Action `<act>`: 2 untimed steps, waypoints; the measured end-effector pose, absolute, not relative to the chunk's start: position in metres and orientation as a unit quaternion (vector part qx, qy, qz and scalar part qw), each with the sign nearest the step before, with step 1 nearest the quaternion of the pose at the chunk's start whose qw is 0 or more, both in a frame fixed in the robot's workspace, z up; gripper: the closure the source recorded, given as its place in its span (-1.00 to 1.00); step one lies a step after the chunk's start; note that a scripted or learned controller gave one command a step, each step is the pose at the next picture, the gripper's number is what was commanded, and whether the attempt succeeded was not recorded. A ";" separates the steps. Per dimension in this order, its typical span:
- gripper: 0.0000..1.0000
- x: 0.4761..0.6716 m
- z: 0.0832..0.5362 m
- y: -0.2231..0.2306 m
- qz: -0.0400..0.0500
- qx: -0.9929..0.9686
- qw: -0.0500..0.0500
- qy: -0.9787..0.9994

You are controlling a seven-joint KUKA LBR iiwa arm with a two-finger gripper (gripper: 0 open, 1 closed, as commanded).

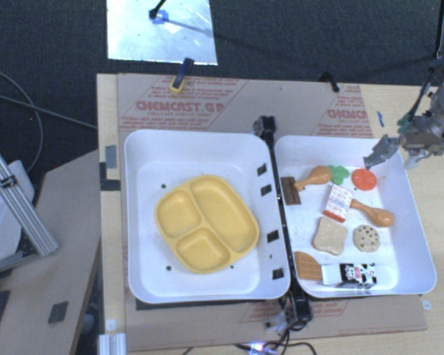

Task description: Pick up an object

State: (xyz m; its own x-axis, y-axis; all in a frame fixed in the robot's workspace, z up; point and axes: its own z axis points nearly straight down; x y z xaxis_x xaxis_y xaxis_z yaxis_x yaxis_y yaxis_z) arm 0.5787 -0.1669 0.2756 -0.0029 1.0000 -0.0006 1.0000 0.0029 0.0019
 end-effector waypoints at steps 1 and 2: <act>-1.00 0.571 0.200 -0.084 0.000 0.703 -0.003 0.711; -1.00 0.511 0.085 -0.091 0.004 0.707 0.008 0.707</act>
